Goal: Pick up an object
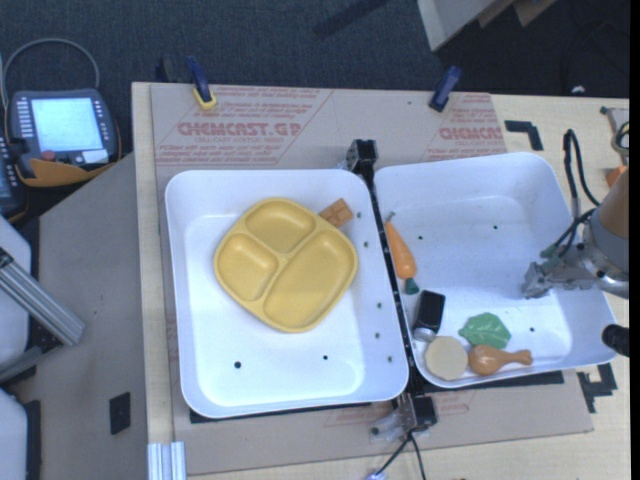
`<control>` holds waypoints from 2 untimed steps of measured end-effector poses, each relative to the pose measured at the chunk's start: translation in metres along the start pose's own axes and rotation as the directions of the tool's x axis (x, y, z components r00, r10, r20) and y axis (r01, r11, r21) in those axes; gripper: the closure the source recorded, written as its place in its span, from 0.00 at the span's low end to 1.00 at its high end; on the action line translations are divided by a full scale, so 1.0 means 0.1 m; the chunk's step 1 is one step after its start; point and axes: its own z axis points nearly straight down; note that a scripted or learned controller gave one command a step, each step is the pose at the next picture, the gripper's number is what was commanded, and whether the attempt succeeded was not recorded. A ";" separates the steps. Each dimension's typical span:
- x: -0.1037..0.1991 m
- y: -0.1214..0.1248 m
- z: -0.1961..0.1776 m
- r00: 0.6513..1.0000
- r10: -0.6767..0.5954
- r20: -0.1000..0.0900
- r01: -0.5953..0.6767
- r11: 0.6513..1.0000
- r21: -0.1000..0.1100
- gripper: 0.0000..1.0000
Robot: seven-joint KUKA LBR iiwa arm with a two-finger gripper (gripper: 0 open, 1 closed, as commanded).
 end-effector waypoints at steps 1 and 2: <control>0.07 0.04 -0.47 1.000 -0.003 0.001 0.003 1.000 -0.003 1.00; 0.08 0.05 -1.11 1.000 -0.002 0.002 0.002 1.000 -0.005 1.00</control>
